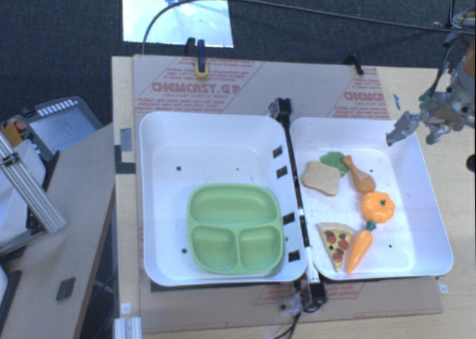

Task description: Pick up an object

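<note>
Two white bins sit on the worktop [245,77]. The left bin [171,152] holds one green divided tray [234,227]. The right bin [416,204] holds six toy foods: bread slice [321,179], broccoli [334,160], drumstick [359,175], orange pumpkin [378,207], carrot [358,250], pizza slice [336,244]. The gripper [416,128] hovers at the right bin's far corner, fingers spread and holding nothing.

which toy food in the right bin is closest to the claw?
The chicken drumstick: it lies farthest toward the bin's upper right, where the claw hangs. The bread slice, pumpkin, carrot and pizza slice lie farther away.
</note>
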Available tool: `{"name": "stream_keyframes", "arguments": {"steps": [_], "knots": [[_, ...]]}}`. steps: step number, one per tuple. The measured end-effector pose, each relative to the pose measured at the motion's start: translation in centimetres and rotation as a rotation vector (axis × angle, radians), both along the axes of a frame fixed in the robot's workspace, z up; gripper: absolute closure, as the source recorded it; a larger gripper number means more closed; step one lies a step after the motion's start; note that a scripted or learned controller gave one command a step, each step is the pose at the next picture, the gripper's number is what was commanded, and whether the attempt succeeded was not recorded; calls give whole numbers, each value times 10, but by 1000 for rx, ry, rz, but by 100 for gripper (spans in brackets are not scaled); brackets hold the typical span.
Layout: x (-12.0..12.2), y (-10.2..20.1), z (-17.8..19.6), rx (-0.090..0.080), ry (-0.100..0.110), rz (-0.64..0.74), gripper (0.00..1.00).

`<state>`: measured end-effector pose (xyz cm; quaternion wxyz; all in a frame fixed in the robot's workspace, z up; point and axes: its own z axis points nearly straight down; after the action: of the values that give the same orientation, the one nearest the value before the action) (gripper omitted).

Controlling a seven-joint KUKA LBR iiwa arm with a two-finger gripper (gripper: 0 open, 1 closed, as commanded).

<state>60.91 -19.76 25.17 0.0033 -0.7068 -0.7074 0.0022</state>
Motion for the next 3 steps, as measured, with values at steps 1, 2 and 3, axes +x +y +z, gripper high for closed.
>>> {"name": "stream_keyframes", "arguments": {"steps": [1, 2, 3], "knots": [[2, 0, 6, -2, -10, 3, 0], [9, -6, -41, -2, -8, 1, 0], [7, 0, -101, -1, -6, 1, 0]]}}
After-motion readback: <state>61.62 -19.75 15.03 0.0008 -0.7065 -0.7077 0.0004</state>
